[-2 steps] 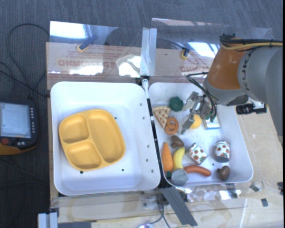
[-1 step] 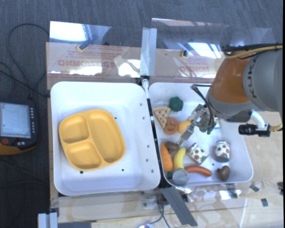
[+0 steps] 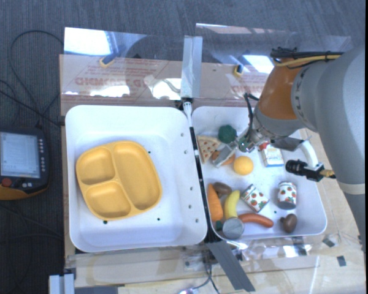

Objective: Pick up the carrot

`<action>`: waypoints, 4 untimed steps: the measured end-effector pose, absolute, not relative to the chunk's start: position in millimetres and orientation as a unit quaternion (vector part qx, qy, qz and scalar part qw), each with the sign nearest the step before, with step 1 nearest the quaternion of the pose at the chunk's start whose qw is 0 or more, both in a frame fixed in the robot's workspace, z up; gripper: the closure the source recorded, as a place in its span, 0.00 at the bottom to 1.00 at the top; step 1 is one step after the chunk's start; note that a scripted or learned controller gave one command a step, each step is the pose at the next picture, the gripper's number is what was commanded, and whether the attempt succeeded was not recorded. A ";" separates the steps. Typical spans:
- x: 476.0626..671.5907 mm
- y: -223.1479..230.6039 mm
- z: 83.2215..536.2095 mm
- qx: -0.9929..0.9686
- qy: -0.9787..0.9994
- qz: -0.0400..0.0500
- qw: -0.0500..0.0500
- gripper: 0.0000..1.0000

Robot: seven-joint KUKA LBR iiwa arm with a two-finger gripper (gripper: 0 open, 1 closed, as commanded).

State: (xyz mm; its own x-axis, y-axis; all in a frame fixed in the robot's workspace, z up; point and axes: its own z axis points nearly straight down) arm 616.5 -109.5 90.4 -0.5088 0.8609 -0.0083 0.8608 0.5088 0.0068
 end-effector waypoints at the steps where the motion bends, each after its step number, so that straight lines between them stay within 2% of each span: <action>1: 569.2 -129.4 90.8 0.586 0.810 0.003 0.007 0.00; 2: 599.7 -154.8 90.7 0.672 0.741 0.005 0.000 0.00; 3: 600.1 -161.6 101.7 0.674 0.739 0.002 0.008 1.00; 4: 620.3 -70.4 184.4 0.756 0.655 -0.001 0.001 1.00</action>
